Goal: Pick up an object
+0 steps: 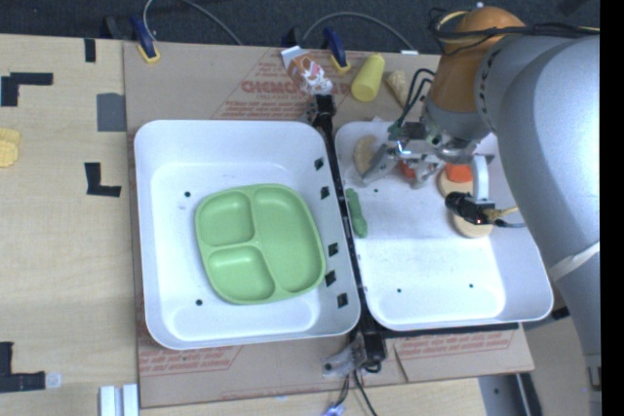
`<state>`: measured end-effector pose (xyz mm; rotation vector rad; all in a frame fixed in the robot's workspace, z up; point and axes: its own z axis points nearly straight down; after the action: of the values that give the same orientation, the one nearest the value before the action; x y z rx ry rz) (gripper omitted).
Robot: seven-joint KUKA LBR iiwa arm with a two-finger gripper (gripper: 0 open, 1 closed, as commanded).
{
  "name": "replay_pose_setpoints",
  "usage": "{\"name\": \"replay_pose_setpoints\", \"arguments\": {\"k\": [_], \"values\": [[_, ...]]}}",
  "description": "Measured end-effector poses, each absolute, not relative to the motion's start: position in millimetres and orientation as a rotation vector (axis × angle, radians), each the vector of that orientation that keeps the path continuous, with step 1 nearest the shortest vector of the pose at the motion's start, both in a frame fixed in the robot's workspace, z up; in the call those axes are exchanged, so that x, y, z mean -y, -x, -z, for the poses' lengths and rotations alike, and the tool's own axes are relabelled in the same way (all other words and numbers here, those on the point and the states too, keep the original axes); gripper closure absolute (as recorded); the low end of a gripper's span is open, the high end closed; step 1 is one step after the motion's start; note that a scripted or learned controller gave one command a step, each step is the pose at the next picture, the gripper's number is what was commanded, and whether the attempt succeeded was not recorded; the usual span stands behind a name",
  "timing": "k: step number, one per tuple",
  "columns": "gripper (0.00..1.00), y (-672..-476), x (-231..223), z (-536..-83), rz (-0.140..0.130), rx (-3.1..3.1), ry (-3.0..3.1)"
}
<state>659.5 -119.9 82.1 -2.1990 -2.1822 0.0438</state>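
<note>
Gripper [398, 156] low in right bin [439, 292] (opening unclear).

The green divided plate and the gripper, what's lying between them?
In the camera view, between the green divided plate and the gripper run the two bins' touching rims; past them, a small green object lies on the right bin's floor and a tan object beside the gripper.
</note>
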Motion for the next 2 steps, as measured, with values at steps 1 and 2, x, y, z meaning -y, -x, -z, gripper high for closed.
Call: {"name": "replay_pose_setpoints", "arguments": {"k": [1, 2], "values": [[0.00, -661.1, 105.4, -81.9, -0.039, 2.193, 2.212], [0.00, -664.8, 107.5, -83.3, -0.016, 2.206, 2.208]]}}
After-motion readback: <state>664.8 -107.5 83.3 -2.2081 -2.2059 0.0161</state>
